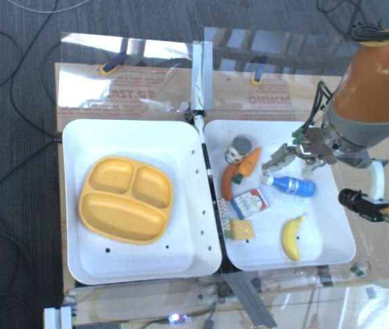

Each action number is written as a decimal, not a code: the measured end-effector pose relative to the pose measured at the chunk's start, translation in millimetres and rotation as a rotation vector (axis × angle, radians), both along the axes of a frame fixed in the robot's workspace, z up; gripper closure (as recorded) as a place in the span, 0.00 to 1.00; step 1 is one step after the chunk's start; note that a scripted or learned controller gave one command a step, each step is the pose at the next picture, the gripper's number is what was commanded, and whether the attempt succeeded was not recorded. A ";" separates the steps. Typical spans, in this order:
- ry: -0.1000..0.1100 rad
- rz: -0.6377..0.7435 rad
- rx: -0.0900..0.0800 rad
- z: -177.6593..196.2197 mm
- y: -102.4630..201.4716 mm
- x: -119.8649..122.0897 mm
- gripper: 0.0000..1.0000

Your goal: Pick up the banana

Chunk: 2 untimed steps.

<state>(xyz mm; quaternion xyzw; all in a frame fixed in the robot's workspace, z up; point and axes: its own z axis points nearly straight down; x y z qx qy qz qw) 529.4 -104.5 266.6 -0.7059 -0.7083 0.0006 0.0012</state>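
End effector (281, 158) well above banana (291, 238).

A yellow banana (292, 238), a blue bottle (292, 186), an orange carrot (241, 171) and a red-and-white carton (249, 203) are seen; a yellow-orange divided tray (126, 199) is set in a white bin (78, 142).

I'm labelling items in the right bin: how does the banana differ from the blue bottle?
The banana is yellow and curved; the blue bottle is straight, with a white cap. The banana runs roughly up and down the view near the bin's front edge; the bottle lies crosswise, farther back, just below the gripper. Both lie loose on the floor of the right bin, neither held.
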 end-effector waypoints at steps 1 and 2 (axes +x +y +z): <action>-0.001 0.158 0.000 -82.8 -49.4 -34.9 0.00; -0.017 0.530 -0.006 -173.0 -87.1 -39.9 0.00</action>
